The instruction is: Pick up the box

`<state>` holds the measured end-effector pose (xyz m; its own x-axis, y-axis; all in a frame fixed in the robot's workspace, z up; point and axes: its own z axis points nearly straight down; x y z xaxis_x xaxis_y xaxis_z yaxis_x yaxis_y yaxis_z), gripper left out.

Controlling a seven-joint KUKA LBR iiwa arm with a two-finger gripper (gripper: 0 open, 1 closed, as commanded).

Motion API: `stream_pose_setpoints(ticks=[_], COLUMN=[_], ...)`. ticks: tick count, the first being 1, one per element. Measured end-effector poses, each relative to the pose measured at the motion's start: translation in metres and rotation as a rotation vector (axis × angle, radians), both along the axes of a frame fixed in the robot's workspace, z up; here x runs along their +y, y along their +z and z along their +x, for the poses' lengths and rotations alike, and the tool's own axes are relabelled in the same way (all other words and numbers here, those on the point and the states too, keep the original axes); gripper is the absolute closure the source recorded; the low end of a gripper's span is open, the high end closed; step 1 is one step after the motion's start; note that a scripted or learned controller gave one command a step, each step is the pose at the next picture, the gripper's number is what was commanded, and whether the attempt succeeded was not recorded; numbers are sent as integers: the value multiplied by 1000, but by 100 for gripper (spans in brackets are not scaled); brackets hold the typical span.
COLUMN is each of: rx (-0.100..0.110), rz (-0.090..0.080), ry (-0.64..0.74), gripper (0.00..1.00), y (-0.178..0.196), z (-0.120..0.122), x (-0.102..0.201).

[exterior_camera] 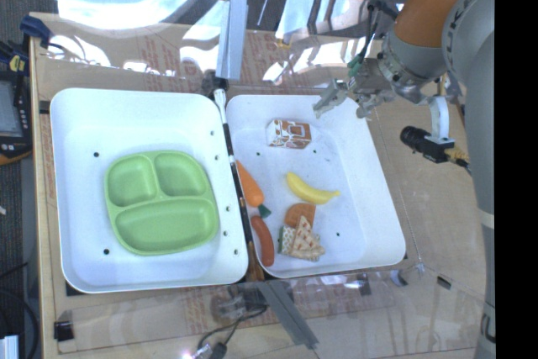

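Up at the far right corner of the right-hand bin (382, 206), the tool (346, 101) hangs over the rim, with two pale fingers (328, 103) splayed apart and nothing between them, so it reads as open and empty. Its finer parts blend into the shiny reflections on the desk (168, 55) behind it, which makes the exact fingertip shape hard to make out. The arm (437, 21) is cut off by the frame's top and right, so only the orange band and the grey wrist section show.

The box (289, 133), small with a brown-and-white printed face, lies flat on the floor of the right-hand bin near its far wall, below and to the left of the tool and apart from it. The print on it is too small to read.

Nearer the camera in the same bin sit a yellow banana (313, 190), a carrot (249, 186) lying against the left wall, a reddish sausage-like piece (263, 240) beside that wall, and a cluster of cracker-like food (301, 238) whose separate pieces overlap and cannot be told apart clearly.

The left-hand bin (76, 122) holds a green divided plate (161, 202) with three compartments. A dark device (13, 118) at the left edge is cropped by the frame.
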<state>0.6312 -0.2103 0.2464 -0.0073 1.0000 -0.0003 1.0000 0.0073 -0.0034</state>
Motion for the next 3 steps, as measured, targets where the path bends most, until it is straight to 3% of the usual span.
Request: stream_pose_setpoints(ticks=[1, 2, 3], rx=[-22, 1, 21], rz=[-4, -1, 1], ry=[-73, -91, 32], gripper=[0, 0, 0], y=[-128, -155, -155], z=[23, -42, 20], x=[20, 40, 60])
